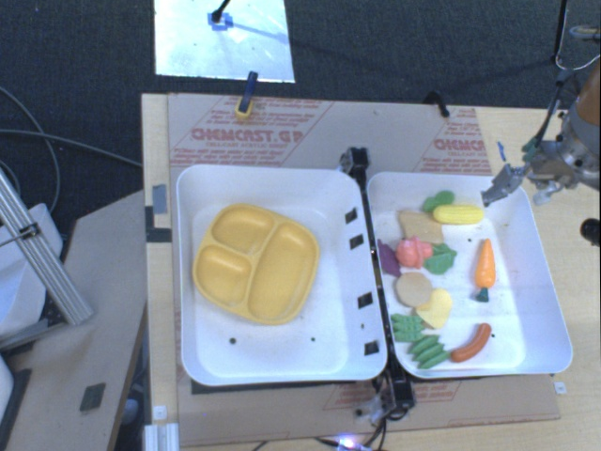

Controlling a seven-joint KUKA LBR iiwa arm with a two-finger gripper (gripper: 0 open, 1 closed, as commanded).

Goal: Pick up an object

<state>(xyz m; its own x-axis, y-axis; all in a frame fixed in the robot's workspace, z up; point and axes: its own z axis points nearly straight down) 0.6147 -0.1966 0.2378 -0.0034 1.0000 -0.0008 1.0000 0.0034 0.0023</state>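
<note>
The right bin holds several toy foods: a yellow corn cob, a green piece, a tan slice, a pink piece, an orange carrot, a purple piece, a tan round, green pea pods and a reddish sausage. My gripper hangs over the bin's upper right corner, just right of the corn cob and a little above it. Nothing shows in its grasp.
The left bin holds a yellow divided plate. Both bins rest on a cardboard sheet. A small blue and yellow clip lies behind it, beside a shiny metal sheet. An aluminium rail stands at far left.
</note>
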